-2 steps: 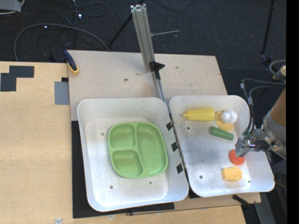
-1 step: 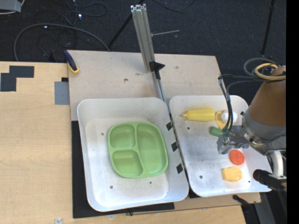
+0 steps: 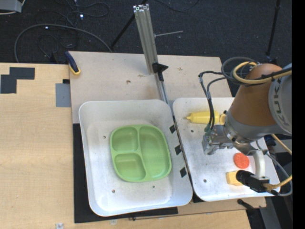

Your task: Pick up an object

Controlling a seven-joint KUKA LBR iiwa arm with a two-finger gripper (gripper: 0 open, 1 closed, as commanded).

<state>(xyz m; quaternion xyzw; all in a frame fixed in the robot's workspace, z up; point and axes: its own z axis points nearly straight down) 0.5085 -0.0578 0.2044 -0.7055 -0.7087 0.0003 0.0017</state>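
Note:
My gripper [image 3: 210, 146] hangs low over the middle of the right bin [image 3: 200, 185], under the grey arm with its orange band. Just behind it lies a yellow object [image 3: 199, 117] with a pointed left end, its right part hidden by the arm. To the right of the gripper, an orange round object [image 3: 241, 161] rests on the bin floor. A small tan block [image 3: 232, 177] lies near the bin's front right. I see nothing between the gripper and the bin floor.
The left bin [image 3: 95, 128] holds a green divided plate [image 3: 141, 152] at its middle. An aluminium post [image 3: 147, 37] rises behind the bins. Black clips [image 3: 177, 150] sit along the shared rim. A wooden bench top lies to the left.

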